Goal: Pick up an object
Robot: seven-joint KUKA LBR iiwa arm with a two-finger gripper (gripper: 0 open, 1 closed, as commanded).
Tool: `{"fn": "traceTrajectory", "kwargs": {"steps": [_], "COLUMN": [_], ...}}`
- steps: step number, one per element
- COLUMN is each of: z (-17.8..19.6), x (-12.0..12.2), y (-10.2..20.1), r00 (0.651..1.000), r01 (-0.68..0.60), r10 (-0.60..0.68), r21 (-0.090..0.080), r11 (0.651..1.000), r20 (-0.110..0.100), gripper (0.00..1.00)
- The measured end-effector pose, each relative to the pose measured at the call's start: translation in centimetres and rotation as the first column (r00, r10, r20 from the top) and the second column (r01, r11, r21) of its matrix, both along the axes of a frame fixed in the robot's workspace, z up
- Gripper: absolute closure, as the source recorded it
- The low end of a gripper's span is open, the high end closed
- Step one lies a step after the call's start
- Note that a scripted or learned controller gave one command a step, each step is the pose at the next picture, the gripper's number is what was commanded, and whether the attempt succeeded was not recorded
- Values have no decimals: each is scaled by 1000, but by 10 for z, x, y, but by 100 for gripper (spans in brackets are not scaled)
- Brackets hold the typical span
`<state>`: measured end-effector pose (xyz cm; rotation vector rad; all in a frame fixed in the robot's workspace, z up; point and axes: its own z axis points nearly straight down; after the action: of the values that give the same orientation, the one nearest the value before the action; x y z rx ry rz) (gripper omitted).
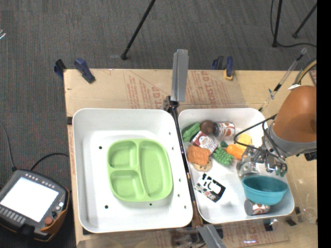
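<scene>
We look down on two white bins set side by side on a cardboard-topped bench [129, 84]. In the left bin [85, 138] lies a green tray [139, 169] with three compartments, flat and near the middle.

The right bin [207, 216] holds the clutter. Along its upper left we see a green pod-like toy [190, 130], a dark brown ball [208, 126] just beside it, and a can [225, 129] lying on its side to the right of the ball. Below these sits a red and white packet [205, 141], with an orange lump [197, 154] just under it resting on a tan disc [202, 165]. A green leafy toy [223, 156] lies to the right, touching an orange piece [236, 151], and a yellow block [244, 139] is just above that. Lower down lies a black and white card [211, 187], apart from the rest. A teal bowl [265, 188] stands upright near the bin's lower right, and a second small can [257, 207] lies just below it.

The arm [297, 119] reaches in from the right, and its gripper [261, 161] hangs just above the bowl's far rim, to the right of the orange piece. We cannot tell how far the pincer is open, nor whether it has hold of anything; the metal parts are too small and tangled to read.

A handheld screen [31, 203] rests on the floor at lower left.
</scene>
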<state>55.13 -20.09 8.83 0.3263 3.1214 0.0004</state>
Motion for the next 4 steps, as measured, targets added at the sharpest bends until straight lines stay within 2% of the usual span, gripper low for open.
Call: {"fn": "traceTrajectory", "kwargs": {"steps": [1, 2, 3, 4], "z": [0, 1, -1, -1], "x": [0, 71, -16, 28], "y": [1, 18, 49, 118], "r00": [1000, 1000, 998, 997], "r01": [-1, -23, 55, 80], "r10": [1, 23, -55, -80], "r21": [2, 0, 2, 3], "r11": [1000, 1000, 999, 997], "r20": [0, 2, -5, -2], "gripper": [0, 0, 0, 0]}}
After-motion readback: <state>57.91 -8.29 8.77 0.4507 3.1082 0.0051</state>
